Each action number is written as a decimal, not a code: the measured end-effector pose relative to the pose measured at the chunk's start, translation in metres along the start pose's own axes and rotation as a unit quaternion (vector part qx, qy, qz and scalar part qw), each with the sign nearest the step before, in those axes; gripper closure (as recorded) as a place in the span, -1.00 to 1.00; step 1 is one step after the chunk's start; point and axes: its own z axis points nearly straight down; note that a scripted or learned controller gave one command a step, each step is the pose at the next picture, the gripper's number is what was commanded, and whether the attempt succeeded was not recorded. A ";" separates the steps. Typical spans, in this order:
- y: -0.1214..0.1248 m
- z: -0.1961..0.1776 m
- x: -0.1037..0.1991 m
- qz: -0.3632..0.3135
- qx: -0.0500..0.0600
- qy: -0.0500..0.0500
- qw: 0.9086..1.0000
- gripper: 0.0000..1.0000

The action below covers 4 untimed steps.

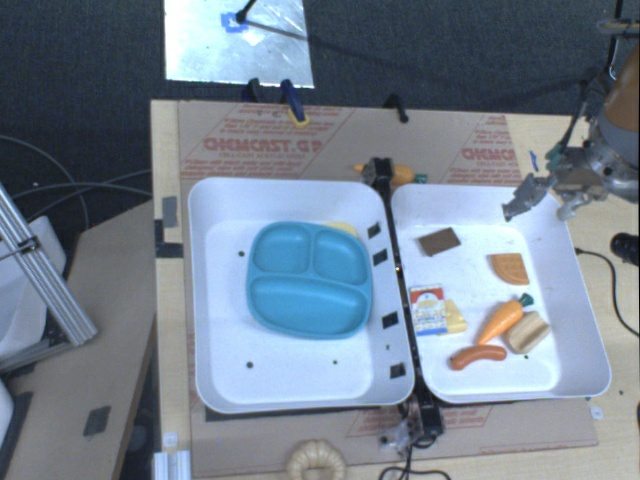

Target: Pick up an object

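Claw [545, 200]: you are looking at it hanging over the far right rim of the right bin [570, 298]; its two fingers are standing apart, spread wide, and nothing is lying between them.
Arm [615, 143]: it is reaching in from the right, behind the claw, with the orange band showing at the top right corner.
Brown square [438, 241]: it is lying flat in the right bin, left of the claw and a little nearer you, apart from it.
Orange wedge [509, 268]: it is resting below the claw, toward you, near the bin's right side.
Carrot [503, 318]: it is lying tilted further toward you than the wedge, its green top pointing up toward the claw.
Bread roll [527, 332]: it is sitting just beside the carrot, on its right.
Sausage [477, 356]: it is lying nearest you, well apart from the claw.
Small carton [428, 309]: it is sitting left of the carrot with a yellow piece [455, 317] touching its right edge.
Blue tray [308, 279]: it is occupying the left bin [215, 298], well apart to the claw's left, with three compartments.
Worktop [250, 138]: it is carrying both bins side by side.
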 end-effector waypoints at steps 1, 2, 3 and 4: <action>0.002 -0.007 0.000 -0.001 -0.006 -0.001 1.000 -1.00; -0.007 0.043 0.003 0.000 -0.004 -0.001 1.000 -1.00; 0.000 0.101 -0.003 0.000 -0.004 -0.001 1.000 -1.00; 0.005 0.151 0.006 -0.002 -0.004 -0.001 1.000 -1.00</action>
